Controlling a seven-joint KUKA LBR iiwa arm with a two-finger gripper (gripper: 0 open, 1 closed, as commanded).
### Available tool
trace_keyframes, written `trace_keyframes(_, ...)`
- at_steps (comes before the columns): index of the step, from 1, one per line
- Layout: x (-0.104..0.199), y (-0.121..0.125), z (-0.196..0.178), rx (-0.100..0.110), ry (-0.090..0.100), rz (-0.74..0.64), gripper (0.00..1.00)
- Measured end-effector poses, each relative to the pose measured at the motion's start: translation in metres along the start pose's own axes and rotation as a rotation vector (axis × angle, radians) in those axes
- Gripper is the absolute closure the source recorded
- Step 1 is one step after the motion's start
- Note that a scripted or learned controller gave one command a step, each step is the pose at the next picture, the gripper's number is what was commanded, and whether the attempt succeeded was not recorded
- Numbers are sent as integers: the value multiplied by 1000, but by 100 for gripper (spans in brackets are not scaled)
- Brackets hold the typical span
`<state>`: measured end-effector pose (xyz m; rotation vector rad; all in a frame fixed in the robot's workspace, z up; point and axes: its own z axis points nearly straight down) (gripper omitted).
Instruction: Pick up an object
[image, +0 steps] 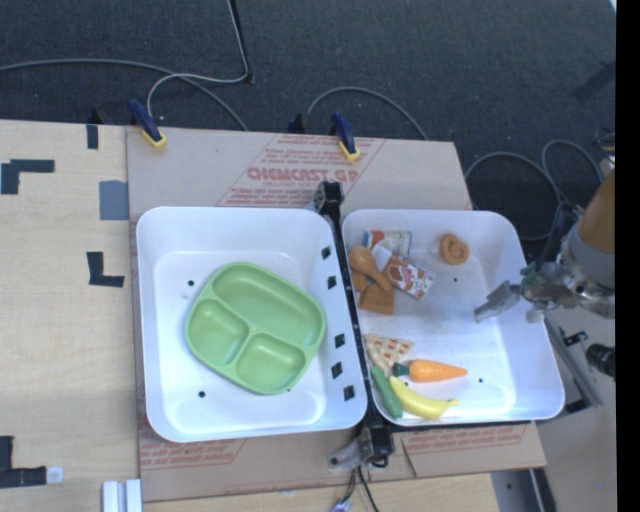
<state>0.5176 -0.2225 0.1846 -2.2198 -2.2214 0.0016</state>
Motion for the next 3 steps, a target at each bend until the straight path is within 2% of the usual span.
trace_keyframes(1,50,19,98,-4,0,-1,0)
trace_keyframes(2,109,87,98,-8,-1,-3,0)
trace_keyframes(3,108,86,88,-3,-2,-3,100)
